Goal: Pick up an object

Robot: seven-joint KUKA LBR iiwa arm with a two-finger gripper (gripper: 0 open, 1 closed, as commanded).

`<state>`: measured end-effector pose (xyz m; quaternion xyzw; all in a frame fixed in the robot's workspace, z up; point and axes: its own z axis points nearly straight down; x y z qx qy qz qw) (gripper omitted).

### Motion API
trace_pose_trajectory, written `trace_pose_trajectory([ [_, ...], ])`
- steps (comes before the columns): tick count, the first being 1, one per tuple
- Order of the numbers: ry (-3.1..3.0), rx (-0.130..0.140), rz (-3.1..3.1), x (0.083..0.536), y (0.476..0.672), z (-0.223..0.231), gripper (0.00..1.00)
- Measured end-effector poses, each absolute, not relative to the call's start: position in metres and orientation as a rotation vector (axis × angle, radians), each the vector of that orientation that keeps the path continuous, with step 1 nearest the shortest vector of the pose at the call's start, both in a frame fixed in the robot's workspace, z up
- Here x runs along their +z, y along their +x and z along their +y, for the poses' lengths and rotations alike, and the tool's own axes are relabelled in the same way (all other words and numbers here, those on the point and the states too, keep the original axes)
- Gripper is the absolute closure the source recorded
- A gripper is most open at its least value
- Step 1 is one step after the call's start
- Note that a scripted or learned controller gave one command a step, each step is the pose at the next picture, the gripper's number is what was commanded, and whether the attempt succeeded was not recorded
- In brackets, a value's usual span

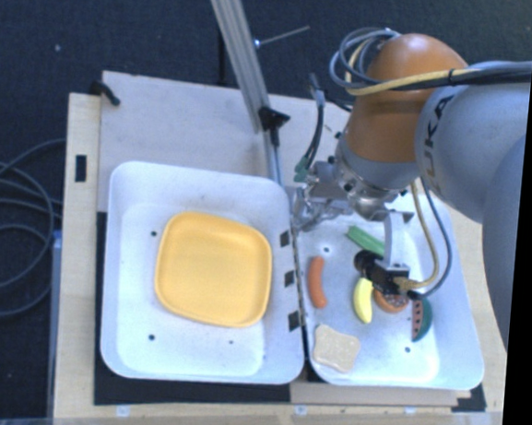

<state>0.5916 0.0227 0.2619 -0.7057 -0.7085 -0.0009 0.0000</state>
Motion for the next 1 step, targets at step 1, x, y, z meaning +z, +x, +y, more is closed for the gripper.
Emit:
trace_pose_trajectory([
  [1,-2.218,0.000,-2.225,0.2461,0.5782,0.0734,1.00],
])
